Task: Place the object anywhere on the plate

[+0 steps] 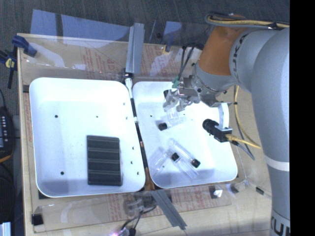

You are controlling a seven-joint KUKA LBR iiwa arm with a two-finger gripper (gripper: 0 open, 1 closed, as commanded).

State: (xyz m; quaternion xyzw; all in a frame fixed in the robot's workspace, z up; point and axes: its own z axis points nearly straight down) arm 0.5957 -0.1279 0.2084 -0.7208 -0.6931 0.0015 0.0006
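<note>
The gripper (173, 103) is seen low over the right white bin (224, 173), near its far edge; its state cannot be told. The dark ribbed rectangular plate (104, 160) lies in the left white bin (44, 90), toward the near edge, long axis running near-to-far. Small clear-and-black objects (178, 159) are noted nearward of the gripper.

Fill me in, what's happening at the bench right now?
The grey arm reaches in from the right, with its pincer hanging above the upper part of the right bin. Lower in that bin lie clear plastic pieces with small black parts, and one small black bit sits just below the pincer. The dark ribbed plate lies in the left bin with nothing on it, so placing is not yet done.
</note>
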